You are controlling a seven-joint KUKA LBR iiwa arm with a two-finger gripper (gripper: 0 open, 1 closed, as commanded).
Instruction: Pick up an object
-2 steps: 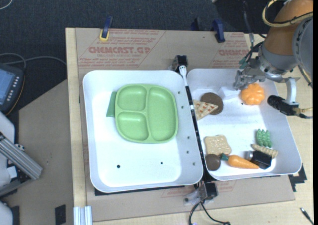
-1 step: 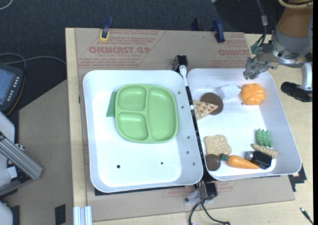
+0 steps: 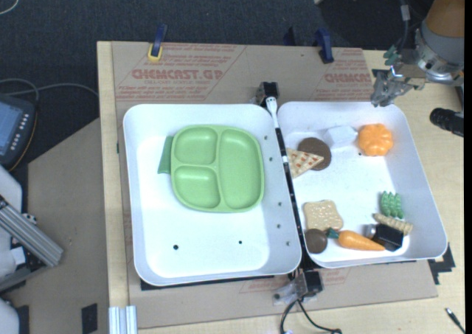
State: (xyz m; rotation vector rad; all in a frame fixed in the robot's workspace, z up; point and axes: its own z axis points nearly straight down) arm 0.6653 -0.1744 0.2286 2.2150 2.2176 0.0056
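Evidently the tool point(image 3: 383, 96) hung at the right bin's point(image 3: 422, 178) one o'clock rim, its spread unreadable, holding nothing, needing a descent toward the orange pumpkin point(image 3: 375, 139).

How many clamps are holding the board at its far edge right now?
2: a yellow clamp at the far left edge of the board, and a blue clamp at the far edge above the right bin.
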